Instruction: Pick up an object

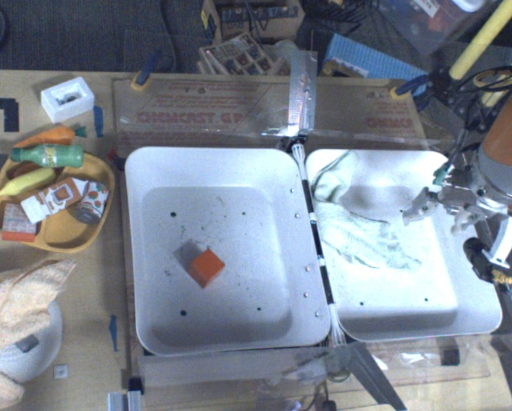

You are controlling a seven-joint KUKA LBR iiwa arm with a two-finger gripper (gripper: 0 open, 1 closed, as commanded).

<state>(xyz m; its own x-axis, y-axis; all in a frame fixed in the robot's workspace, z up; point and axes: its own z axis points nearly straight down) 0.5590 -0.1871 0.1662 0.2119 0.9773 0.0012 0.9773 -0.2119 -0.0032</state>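
Left bin (153, 315) holds orange block (208, 267) (alone).

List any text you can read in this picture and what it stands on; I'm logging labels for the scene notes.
Red lettering on the clear panel behind the left bin: too blurred to read.
Red lettering on the clear panel behind the right bin: too blurred to read.
Packets in the yellow bowl: printed, too small to read.
Orange block: no marking visible.
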